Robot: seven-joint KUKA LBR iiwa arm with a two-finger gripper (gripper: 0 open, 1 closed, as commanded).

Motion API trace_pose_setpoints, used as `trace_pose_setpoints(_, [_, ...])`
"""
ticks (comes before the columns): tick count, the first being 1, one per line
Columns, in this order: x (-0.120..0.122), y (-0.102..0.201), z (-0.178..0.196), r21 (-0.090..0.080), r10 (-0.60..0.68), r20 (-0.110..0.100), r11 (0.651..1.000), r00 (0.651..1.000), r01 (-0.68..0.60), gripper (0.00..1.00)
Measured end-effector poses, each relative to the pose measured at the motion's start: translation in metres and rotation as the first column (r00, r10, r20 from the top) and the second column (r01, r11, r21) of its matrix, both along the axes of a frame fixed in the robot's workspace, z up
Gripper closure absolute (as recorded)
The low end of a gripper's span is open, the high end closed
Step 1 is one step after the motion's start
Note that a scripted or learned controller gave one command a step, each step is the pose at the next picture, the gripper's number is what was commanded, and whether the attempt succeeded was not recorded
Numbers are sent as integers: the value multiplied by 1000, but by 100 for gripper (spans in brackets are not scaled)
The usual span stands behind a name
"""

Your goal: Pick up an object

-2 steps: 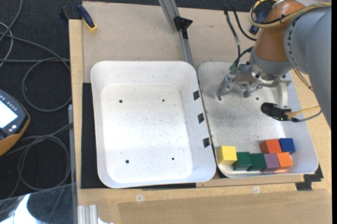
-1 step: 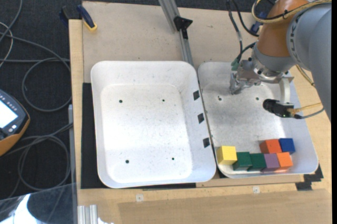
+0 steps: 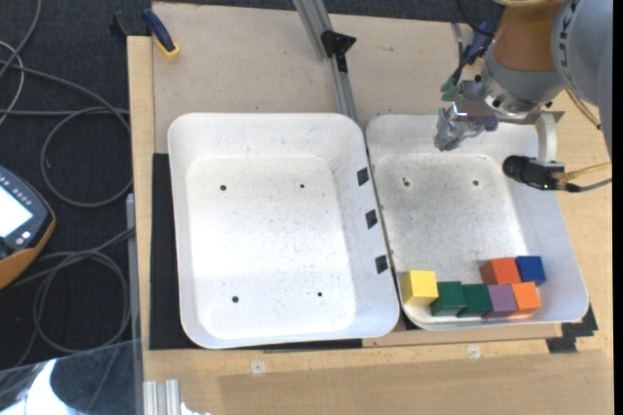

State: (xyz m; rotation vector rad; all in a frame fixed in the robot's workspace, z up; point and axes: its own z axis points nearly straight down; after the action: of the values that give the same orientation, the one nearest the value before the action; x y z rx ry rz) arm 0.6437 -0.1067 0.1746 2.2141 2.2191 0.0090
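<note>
We found the left bin (image 3: pixel 268 228) lying well to the claw's left with nothing in it for us to take, so we judged our work lay wholly in the right bin (image 3: pixel 574 257), over whose far rim the claw (image 3: pixel 450 136) hung. Whether the claw was released or clenched we could not tell; we saw no object in it. The blocks sat clustered at the near edge of that bin, well apart from the claw and nearer the camera than it: the yellow block (image 3: pixel 421 284) farthest left, then the dark green blocks (image 3: pixel 463 297) touching it, then the purple block (image 3: pixel 502 298), the red block (image 3: pixel 504 271), the orange block (image 3: pixel 526 295) and the blue block (image 3: pixel 531 268), all packed close. To do the step well, we reckoned we should travel toward the near rim and choose the yellow block, since its left side stood free. The cluster's long axis ran left to right along the near rim; each block looked roughly cubic, with no marked long axis of its own.
</note>
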Motion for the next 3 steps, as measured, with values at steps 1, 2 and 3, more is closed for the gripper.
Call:
trace_pose_setpoints(1, [10, 1, 62, 0, 0, 1, 1000, 1000, 0, 100])
trace_pose_setpoints(2, [11, 1, 71, 0, -1, -5, 1000, 1000, 1, 100])
trace_pose_setpoints(3, [5, 48, 63, 2, 3, -11, 1000, 1000, -3, 100])
